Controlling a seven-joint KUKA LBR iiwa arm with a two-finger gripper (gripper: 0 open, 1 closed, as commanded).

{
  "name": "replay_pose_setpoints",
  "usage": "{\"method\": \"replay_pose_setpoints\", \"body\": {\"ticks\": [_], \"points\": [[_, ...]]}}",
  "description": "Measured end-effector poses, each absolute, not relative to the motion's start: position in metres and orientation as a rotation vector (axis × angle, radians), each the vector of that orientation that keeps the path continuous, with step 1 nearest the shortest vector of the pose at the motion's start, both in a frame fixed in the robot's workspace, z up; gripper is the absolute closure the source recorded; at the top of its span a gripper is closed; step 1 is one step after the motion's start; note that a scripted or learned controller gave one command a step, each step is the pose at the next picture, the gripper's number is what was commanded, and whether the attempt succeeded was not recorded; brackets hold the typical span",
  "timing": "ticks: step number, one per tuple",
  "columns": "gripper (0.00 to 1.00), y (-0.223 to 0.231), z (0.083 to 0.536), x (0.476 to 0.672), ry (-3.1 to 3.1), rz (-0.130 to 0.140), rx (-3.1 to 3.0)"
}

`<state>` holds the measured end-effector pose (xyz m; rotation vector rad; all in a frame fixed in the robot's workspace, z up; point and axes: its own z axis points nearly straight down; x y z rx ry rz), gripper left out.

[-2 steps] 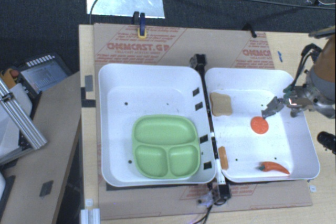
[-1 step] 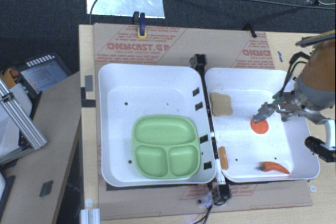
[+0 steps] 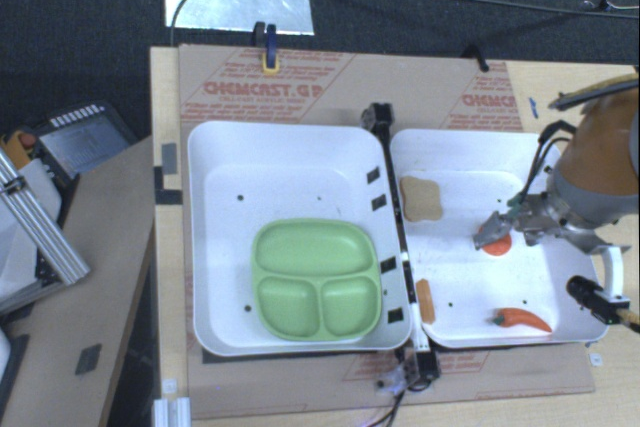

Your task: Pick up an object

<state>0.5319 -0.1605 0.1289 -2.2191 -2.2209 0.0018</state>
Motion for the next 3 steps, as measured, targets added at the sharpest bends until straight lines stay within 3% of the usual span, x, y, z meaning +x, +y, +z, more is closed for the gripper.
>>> {"method": "replay_pose_setpoints", "body": {"ticks": [1,3], "points": [[1.00,-0.161,0.142,0.534,-2.226,-0.002,-2.222],[1.00,-0.158,0.256,0.543,-2.232,-0.006,-2.221]]}}
